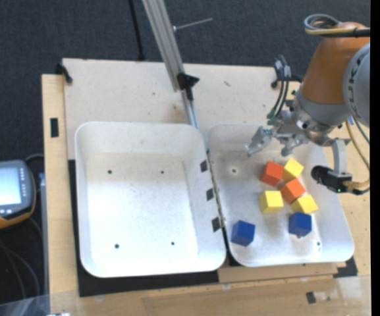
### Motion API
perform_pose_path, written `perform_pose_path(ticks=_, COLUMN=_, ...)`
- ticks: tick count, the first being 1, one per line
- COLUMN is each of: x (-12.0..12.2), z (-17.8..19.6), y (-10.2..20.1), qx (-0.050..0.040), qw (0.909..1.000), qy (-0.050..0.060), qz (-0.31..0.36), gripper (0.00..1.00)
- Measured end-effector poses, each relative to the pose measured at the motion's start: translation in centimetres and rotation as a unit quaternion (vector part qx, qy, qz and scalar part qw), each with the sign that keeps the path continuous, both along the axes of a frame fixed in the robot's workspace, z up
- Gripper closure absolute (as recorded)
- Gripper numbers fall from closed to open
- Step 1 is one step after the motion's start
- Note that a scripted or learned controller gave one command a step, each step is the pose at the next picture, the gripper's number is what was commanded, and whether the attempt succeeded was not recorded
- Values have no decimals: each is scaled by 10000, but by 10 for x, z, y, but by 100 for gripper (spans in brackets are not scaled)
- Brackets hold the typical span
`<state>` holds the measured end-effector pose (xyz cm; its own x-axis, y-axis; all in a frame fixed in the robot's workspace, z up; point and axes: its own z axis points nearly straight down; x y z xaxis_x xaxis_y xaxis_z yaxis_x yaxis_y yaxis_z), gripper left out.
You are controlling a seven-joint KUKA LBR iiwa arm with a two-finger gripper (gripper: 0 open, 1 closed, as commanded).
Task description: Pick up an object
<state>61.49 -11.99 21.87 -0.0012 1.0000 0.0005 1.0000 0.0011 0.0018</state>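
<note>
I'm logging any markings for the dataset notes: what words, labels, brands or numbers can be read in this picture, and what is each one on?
No text can be read.
The handheld pendant at the left edge has a lit screen, but its contents are too small and blurred to read.
The coloured blocks, such as the blue block, the white bins and the arm's orange band show no legible markings.

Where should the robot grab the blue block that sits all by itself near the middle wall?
Probably straight from above, pinching two opposite flat sides of the lone blue block. It stands apart from the other blocks, so the tool has room on its right and far sides. The right bin's left wall is close, so I'd avoid squeezing in there.
</note>
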Motion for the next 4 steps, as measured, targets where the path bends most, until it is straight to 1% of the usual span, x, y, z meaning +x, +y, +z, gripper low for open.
perform_pose_path(ticks=1, x=-7, z=-73, y=-49, qx=-16, qw=10000, qy=32, qz=-24, gripper=0)
perform_pose_path(ticks=2, x=-5, z=-57, y=-48, qx=-12, qw=10000, qy=-11, qz=-18, gripper=100)
perform_pose_path(ticks=3, x=-5, z=-58, y=-47, qx=-9, qw=10000, qy=-9, qz=-23, gripper=0)
perform_pose_path(ticks=4, x=22, z=-88, y=-53, qx=-11, qw=10000, qy=-6, qz=14, gripper=0)
